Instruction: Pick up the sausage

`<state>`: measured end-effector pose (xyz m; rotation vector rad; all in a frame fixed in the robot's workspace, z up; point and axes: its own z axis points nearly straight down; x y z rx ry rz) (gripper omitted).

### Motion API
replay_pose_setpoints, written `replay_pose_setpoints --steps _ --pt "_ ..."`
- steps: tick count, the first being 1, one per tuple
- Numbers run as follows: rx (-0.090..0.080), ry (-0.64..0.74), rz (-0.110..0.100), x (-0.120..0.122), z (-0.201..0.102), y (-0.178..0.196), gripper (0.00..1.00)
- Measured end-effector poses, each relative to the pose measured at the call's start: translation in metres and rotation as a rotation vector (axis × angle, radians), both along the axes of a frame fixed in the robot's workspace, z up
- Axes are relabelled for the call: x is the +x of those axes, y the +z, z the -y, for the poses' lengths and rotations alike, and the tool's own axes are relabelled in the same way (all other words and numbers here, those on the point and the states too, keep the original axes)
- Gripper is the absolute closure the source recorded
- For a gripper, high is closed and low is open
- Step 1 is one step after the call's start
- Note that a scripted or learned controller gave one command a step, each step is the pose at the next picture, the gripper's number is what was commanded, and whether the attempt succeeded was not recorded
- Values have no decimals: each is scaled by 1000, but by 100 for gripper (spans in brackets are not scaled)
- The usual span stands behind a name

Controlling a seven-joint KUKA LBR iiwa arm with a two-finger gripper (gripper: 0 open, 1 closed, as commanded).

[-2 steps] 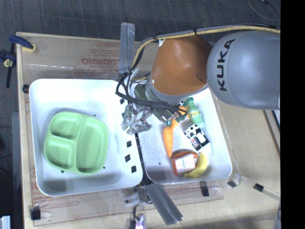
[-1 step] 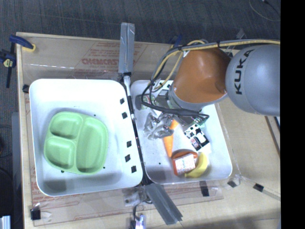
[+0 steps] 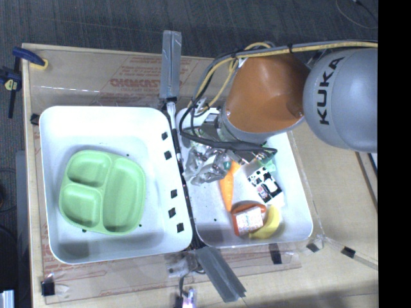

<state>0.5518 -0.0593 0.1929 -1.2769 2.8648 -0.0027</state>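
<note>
In the right bin (image 3: 302,201), near its front, lies a reddish-brown stubby piece (image 3: 247,217) with a pale patch on top, which looks like the sausage. It touches a yellow banana (image 3: 271,223) on its right. My gripper (image 3: 204,161) hangs low over the bin's back left part, a tangle of metal and cables under the orange wrist band (image 3: 263,98). It is well behind and to the left of the sausage and is not touching it. Nothing shows in its grasp.
An orange carrot (image 3: 227,186) lies between the gripper and the sausage. A black-and-white tagged item (image 3: 264,183) and a green scrap (image 3: 270,163) sit right of the carrot. The left bin (image 3: 54,124) holds a green divided plate (image 3: 103,191).
</note>
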Motion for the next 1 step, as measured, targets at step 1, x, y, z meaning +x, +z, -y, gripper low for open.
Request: replay_pose_setpoints --steps 1 --pt "0 150 -1 30 -93 -1 100"
